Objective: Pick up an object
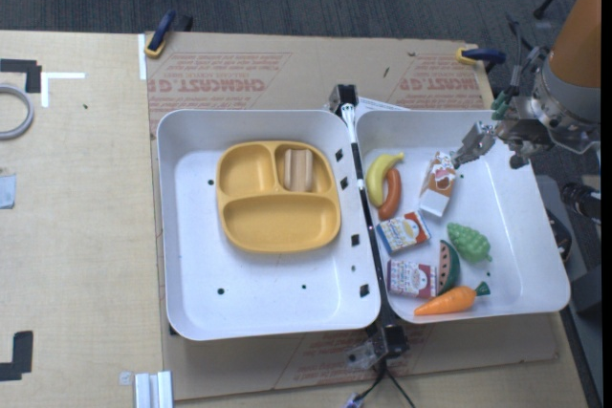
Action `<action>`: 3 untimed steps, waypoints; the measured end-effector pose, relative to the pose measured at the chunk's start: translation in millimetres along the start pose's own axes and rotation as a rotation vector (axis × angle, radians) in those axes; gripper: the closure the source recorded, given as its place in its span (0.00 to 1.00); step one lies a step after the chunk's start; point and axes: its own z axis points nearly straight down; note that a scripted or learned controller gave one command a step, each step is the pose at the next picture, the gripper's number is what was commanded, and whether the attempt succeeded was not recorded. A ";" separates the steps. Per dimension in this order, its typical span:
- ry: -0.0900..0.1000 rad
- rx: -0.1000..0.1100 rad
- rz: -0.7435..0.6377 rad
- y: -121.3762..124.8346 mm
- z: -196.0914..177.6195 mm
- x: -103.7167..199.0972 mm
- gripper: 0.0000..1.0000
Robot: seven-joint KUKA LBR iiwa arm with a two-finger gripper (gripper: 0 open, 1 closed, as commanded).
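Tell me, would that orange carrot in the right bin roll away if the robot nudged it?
Probably, somewhat. The carrot looks round and tapered, so it would likely roll in a curve, not straight. It lies near the bin's front wall, which should stop it. Its smooth, toy-like surface suggests it is stiff, light and perhaps slippery.

Right bin (535, 234): toys crowd its left half; right side bare. Left bin (191, 272): tray (277, 196) centre, near edge free.

Toy foods (421, 225) scattered flat across right bin (535, 234)
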 end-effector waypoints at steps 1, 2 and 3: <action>0.000 0.001 -0.014 67.2 147.3 -5.1 0.00; 0.001 0.000 -0.187 66.7 181.2 -2.6 0.00; 0.000 -0.001 -0.185 67.0 171.3 -2.8 1.00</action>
